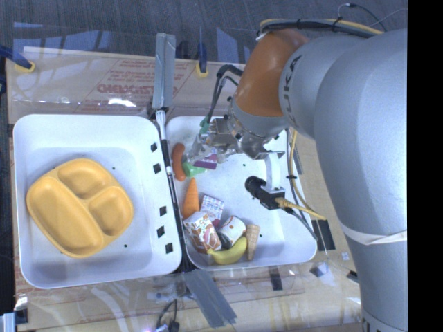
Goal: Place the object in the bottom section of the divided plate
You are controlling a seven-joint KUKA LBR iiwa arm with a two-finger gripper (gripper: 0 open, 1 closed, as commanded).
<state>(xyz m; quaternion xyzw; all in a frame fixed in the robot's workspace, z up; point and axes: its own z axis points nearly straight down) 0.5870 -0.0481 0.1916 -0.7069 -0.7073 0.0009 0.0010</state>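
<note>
Camera view has the gripper (208,151) low over the right bin (297,244), among toy food; whether it grips anything, I cannot tell. Around it lie a carrot (191,196), a sausage (178,161), a banana (232,252) and small packets (208,230). Nothing looks lifted, so the picking seems barely begun. The yellow divided plate (79,206) sits bare in the left bin (41,265). Both bins rest on a tabletop (83,81) covered in clear sheeting.

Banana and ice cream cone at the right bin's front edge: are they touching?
Touching. The camera view shows the banana curving along the front wall of the right bin, its tip lying against the lower end of the ice cream cone, no gap between.
</note>
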